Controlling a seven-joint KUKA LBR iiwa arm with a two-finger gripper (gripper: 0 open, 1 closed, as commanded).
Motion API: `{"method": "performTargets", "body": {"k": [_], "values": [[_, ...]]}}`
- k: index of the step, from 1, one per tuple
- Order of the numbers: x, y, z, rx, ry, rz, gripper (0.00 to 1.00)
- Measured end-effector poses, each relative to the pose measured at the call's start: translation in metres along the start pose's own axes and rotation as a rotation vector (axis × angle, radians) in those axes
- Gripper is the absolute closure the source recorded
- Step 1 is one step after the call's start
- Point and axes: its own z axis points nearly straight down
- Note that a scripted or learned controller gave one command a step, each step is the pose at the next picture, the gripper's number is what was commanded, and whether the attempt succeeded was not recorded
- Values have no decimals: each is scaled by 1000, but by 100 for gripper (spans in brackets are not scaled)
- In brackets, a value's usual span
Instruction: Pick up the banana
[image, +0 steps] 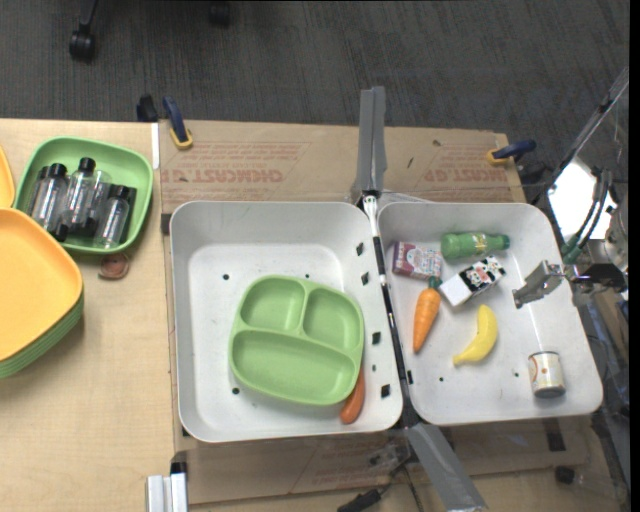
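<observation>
The banana (477, 337) lies in the right bin (575, 395), between the carrot (425, 315) on its left and a small can (546, 375) (lower right). The end effector (537, 284) hovers near the bin's right wall, above the banana and apart from it; whether it is open or closed, I cannot tell.

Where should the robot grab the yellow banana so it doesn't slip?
Probably the thick middle of the curved yellow banana, coming straight down from above. It lies flat in the right white bin, with bare floor either side for the fingers of the gripper to close across its narrow width.
</observation>
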Motion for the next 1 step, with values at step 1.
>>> {"method": "performTargets", "body": {"k": [1], "values": [[40, 58, 92, -1, 0, -171, 0]]}}
